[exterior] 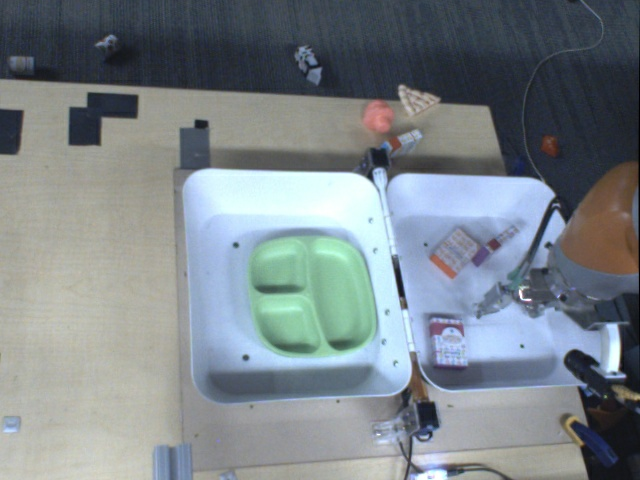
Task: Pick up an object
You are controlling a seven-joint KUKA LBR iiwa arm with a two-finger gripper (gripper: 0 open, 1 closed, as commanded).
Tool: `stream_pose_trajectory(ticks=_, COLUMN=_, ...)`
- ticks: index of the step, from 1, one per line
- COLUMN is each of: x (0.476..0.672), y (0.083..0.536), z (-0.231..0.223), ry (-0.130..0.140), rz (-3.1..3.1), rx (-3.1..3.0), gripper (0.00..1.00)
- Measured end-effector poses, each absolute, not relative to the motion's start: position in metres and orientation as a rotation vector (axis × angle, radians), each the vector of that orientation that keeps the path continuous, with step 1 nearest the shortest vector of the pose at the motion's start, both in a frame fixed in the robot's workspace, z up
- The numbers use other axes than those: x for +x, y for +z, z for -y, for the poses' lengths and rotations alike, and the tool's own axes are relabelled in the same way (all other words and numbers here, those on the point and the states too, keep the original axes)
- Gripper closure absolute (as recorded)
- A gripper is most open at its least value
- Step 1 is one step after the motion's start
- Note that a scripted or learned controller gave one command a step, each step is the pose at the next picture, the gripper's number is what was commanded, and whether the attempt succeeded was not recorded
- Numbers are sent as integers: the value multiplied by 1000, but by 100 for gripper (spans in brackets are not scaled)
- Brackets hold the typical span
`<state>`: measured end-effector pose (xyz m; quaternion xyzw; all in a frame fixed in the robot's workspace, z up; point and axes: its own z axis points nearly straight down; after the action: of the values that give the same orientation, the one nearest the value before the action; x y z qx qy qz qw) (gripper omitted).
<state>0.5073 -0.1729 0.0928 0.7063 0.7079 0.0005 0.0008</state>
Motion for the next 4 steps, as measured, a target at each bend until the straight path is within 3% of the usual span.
stream_pose_trajectory(ticks=1, x=509, y=104, z=172, ry=6, rz=-2221, rx=2214, gripper=100)
stream_pose_trajectory(ticks=2, x=509, y=104, z=172, ry=6, rz=-2221, rx=2214, gripper=0)
stream_pose_trajectory(ticks=3, x=490, y=87, z=115, ry=8, rz=-2216, rx=2211, gripper=0)
stream_pose_trajectory(ticks=4, x=492, y=99, z=115, ry=14, rz=-2215, rx=2206, gripper=100)
